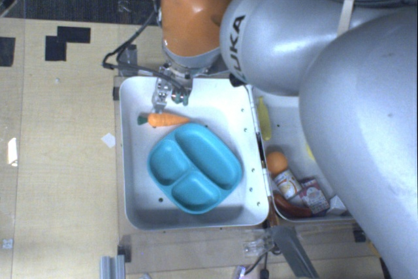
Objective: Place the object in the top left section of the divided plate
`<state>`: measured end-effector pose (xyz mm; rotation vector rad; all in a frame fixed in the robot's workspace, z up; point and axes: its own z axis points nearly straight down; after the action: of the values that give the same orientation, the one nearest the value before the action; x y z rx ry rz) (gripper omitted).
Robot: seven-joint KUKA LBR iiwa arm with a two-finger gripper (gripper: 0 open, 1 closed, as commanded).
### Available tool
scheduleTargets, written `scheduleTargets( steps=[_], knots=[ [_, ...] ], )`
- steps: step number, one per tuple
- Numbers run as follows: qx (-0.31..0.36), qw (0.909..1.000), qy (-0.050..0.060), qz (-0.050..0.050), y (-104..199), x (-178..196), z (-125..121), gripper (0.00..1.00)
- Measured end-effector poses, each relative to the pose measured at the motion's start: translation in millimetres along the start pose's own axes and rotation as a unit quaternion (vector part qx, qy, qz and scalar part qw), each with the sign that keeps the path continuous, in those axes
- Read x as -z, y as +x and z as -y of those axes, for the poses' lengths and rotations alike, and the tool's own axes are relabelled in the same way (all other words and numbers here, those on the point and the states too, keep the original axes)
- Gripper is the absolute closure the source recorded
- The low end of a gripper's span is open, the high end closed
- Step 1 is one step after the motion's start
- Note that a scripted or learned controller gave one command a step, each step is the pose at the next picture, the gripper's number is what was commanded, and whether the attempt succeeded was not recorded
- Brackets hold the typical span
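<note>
Just below the gripper (171,96) lies the carrot (166,119), flat on the floor of the left bin (134,202), its green end pointing away to the left. I read the two fingers as standing a little apart with nothing between them, and I see no contact with the carrot. Beyond the carrot, further down, sits the blue divided plate (196,168), turned at a slant, so I would check which section counts as top left before carrying anything over. To do the pick well, I judge the fingers should straddle the carrot across its narrow width, near the thick middle, and come straight down. Smooth white plastic may let it roll or skid. Room is tight: the bin's back wall sits just behind the gripper. Right of the arm, the second bin (282,119) holds an orange ball (276,161) and small packets.
</note>
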<state>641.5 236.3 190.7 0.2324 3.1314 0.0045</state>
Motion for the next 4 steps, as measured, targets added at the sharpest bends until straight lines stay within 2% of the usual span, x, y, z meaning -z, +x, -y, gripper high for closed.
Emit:
scheduleTargets(
  steps=[1, 2, 3, 4],
  knots=[
    [0.008, 1.0000, 0.000, 0.001, -14.4, -52.3, -1.8, 1.00],
    [-0.159, 0.9873, 0.000, 0.002, -2.8, 111.8, -0.3, 1.00],
    [-0.208, 0.9782, 0.000, 0.002, 3.9, 227.3, 13.1, 1.00],
    [-0.313, 0.9498, 0.001, 0.001, 65.3, 192.9, 65.3, 1.00]
  ],
)
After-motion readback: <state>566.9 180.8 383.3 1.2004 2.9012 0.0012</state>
